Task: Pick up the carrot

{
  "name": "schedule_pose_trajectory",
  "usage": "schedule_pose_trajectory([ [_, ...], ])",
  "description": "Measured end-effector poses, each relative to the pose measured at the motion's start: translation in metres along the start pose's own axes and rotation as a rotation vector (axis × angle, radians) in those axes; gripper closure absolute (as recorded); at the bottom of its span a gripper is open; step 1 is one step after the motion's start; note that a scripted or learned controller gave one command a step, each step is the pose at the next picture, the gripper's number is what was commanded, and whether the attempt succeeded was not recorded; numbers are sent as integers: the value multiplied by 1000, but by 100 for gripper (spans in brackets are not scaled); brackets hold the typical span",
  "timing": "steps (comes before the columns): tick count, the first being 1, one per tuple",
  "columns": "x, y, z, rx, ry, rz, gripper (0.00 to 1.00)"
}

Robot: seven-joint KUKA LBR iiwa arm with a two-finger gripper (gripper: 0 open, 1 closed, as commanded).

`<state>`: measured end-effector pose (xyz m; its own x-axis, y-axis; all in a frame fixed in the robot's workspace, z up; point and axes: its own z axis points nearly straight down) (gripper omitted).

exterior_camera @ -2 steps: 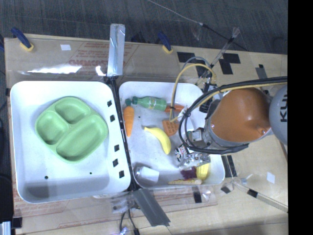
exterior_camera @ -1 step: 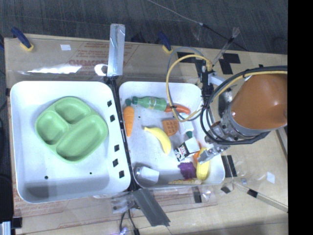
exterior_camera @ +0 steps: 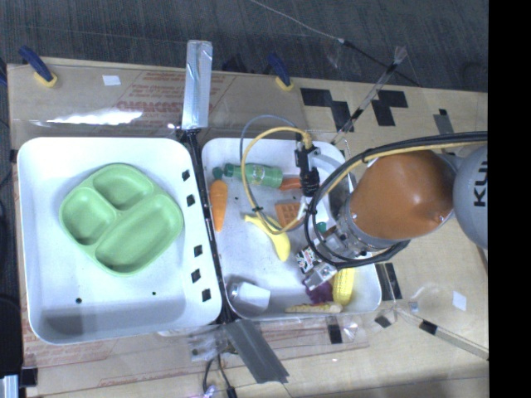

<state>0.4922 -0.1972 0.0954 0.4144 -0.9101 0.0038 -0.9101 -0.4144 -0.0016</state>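
**Carrot to the left of the gripper**

Carrot point(exterior_camera: 218, 203) against right bin's point(exterior_camera: 249, 152) left wall, long axis along that wall. Gripper point(exterior_camera: 318, 274) near the bin's lower right, well apart, over purple item point(exterior_camera: 316, 289); open or shut: cannot tell.

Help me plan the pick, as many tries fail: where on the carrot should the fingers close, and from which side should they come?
Grip the carrot around its thicker upper middle, coming straight down from above. It lies flat and lengthwise along the right bin's left wall, so the fingers should probably close across its narrow width, one sliding between carrot and wall. The banana lies apart to its right, leaving room there.
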Motion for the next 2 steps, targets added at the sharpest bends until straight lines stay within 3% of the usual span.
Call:
schedule_pose_trajectory([
  [1, 3, -2, 1, 4, -2, -571, 100],
  [2, 3, -3, -8, 3, -5, -572, 100],
])
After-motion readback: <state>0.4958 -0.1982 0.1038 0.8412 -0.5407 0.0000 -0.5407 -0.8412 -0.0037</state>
